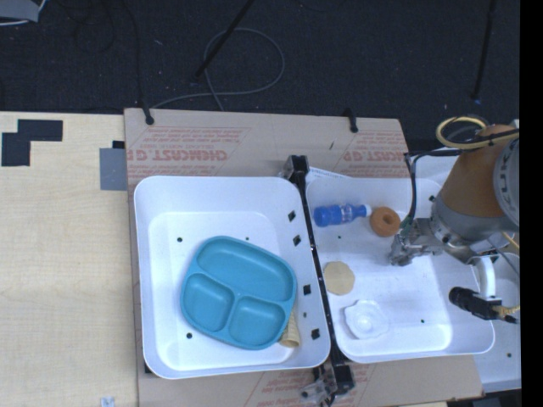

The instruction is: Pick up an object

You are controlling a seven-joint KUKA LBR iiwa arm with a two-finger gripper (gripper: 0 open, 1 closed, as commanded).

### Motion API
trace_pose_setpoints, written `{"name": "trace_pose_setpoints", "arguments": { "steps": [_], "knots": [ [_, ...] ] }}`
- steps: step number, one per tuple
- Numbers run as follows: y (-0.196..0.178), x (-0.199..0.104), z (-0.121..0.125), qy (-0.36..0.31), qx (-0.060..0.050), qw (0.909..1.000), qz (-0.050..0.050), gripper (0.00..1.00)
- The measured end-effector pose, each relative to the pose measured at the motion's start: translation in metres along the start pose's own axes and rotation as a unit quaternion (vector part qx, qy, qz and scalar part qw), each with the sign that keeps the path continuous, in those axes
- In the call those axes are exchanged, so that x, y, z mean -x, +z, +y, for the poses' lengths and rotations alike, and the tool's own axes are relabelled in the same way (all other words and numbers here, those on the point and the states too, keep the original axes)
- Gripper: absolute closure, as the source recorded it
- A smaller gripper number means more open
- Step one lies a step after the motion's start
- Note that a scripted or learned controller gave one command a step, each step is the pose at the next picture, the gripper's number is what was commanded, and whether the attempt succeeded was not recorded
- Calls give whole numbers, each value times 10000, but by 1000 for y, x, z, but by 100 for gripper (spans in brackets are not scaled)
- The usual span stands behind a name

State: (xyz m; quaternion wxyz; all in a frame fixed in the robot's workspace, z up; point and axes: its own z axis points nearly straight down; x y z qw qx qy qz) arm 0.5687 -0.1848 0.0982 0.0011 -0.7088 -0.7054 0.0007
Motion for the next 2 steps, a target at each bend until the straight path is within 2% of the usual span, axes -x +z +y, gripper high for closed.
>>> {"name": "trace_pose_setpoints", "arguments": {
  "steps": [2],
  "knots": [
    [-100,8,-15,-3,24,10000,-7,100]
  ]
}}
